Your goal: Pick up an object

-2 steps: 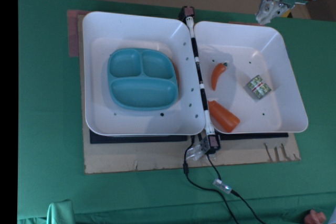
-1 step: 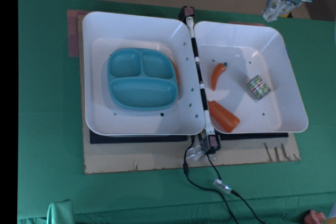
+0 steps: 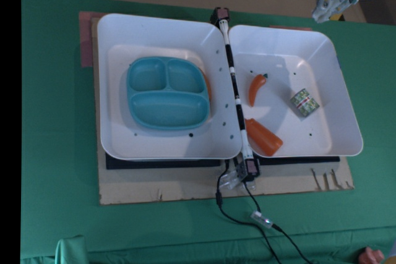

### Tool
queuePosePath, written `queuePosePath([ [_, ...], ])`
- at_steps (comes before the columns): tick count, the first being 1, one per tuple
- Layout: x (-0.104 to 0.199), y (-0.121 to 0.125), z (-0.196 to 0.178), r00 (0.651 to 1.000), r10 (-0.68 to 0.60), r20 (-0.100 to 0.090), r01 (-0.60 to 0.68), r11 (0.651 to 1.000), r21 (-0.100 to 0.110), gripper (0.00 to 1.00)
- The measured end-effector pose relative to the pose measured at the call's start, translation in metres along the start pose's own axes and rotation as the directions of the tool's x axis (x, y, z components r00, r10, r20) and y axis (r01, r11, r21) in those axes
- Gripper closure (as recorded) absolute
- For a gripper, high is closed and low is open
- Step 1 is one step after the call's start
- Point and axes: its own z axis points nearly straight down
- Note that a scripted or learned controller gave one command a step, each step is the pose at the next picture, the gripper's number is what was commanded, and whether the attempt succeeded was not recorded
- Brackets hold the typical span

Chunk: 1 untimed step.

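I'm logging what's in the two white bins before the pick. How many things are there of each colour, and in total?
Orange: 2, the small chilli-shaped piece and the larger cone-shaped piece, both in the right bin.
Teal: 1, the divided plate in the left bin.
Green and white patterned: 1, the small block in the right bin.
Total: 4

- The single camera stands above the bench and looks down at a slant, so the far edge of the green cloth (image 3: 55, 102) lies at the top.
- It is far enough to hold both the left white bin (image 3: 108, 40) and the right white bin (image 3: 334, 71) complete.
- The gripper (image 3: 327, 8) enters at the upper right corner, beyond the bins.
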Motion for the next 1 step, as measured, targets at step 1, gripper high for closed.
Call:
queuePosePath([
  [1,0.0046,-0.0001,-0.0155,1.0,0.001,0.0,-0.001,1.0,0.0,1.0],
])
